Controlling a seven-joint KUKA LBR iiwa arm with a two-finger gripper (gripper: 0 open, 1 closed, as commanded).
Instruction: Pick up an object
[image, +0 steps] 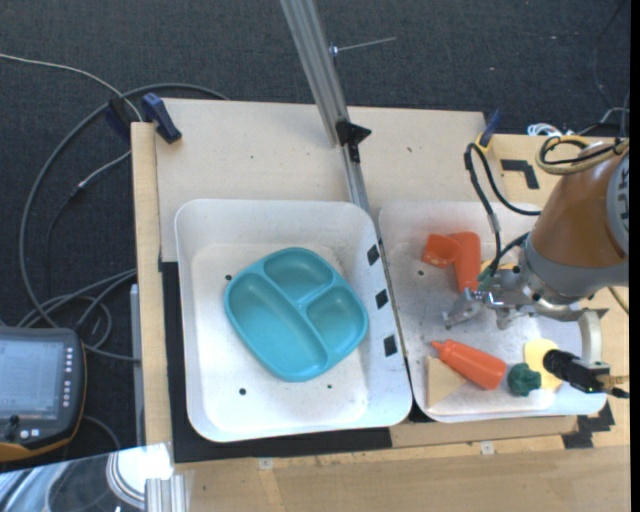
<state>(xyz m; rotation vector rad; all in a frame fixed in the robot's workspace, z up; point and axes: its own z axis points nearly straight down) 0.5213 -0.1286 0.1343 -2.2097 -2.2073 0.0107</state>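
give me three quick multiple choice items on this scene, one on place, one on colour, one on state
1. Where does the divided plate lie?
A. left bin
B. right bin
C. on the bench outside the bins

2. What colour is the plate?
A. orange
B. teal
C. yellow

3. How does the orange bottle sit?
A. upright
B. on its side
C. on the plate

Key: 1 A, the plate lies in the left bin. 2 B, it is teal. 3 B, the bottle lies flat on the floor of the right bin.
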